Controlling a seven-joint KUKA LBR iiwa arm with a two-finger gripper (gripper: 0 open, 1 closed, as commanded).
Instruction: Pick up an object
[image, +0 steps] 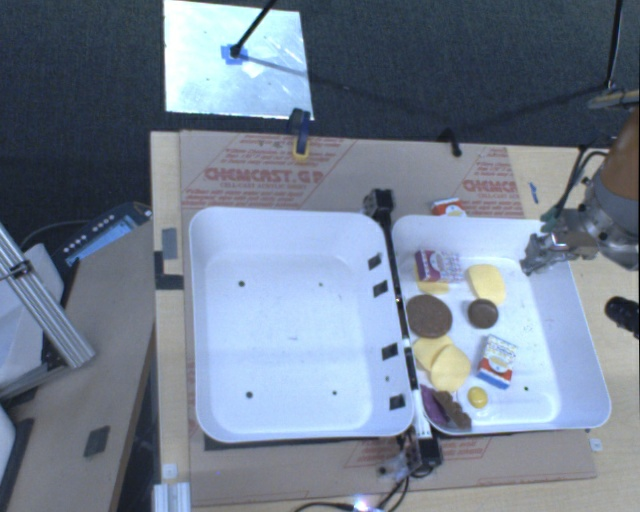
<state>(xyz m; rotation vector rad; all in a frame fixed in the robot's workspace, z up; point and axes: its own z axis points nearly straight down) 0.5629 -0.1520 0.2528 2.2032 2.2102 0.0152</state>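
Observation:
The right bin holds several small items. A purple and white packet and a pale yellow block lie near its back. Below them sit a large brown disc and a smaller brown disc. Two yellow pieces lie beside a white, red and blue carton. A small yellow ball and a purple item rest at the front edge. My gripper hangs over the bin's back right part, to the right of the yellow block and apart from it.
The left bin stands beside the right one, joined by a black clip strip. A small red and white item lies on the cardboard just behind the right bin. A metal plate sits at the far back.

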